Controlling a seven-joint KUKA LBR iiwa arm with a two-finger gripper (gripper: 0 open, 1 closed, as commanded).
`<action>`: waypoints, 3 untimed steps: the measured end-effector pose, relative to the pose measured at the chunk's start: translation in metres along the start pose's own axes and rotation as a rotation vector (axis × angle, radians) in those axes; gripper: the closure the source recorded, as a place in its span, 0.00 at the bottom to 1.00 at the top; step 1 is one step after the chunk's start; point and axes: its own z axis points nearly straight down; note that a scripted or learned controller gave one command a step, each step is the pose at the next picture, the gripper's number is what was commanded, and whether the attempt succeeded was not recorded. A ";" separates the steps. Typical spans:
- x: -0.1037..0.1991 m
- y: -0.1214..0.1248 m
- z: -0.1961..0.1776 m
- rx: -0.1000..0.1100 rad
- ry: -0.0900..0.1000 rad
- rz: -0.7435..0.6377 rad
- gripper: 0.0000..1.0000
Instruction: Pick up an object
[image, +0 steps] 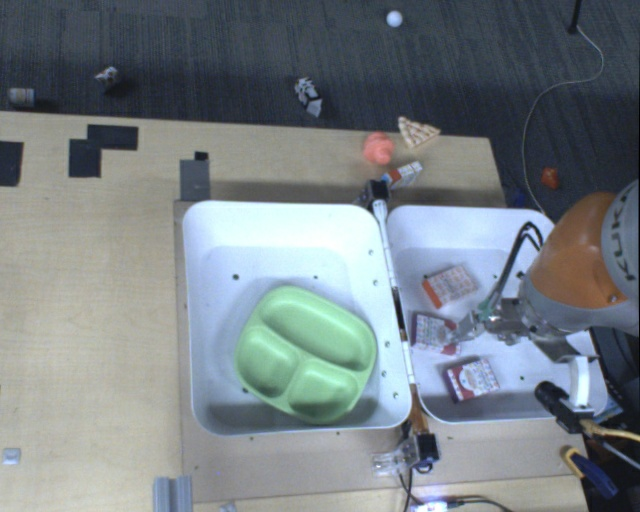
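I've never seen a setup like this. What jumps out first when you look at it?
A big green divided tray lying in the left white bin draws the eye first. Next comes the arm's orange band at the right, its claw down in the right white bin among three small red and white packets, the nearest beside it.

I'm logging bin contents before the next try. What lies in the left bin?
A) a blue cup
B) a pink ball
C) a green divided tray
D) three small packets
C: the green tray, with its divided compartments, lies in the left bin; the packets are in the right bin, and the pink ball sits on the bench beyond the bins.
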 end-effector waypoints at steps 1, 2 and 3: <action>0.033 -0.012 0.011 0.004 -0.001 0.004 0.00; 0.036 -0.008 -0.001 -0.001 0.006 -0.002 1.00; 0.036 -0.009 -0.001 -0.001 0.006 -0.002 0.00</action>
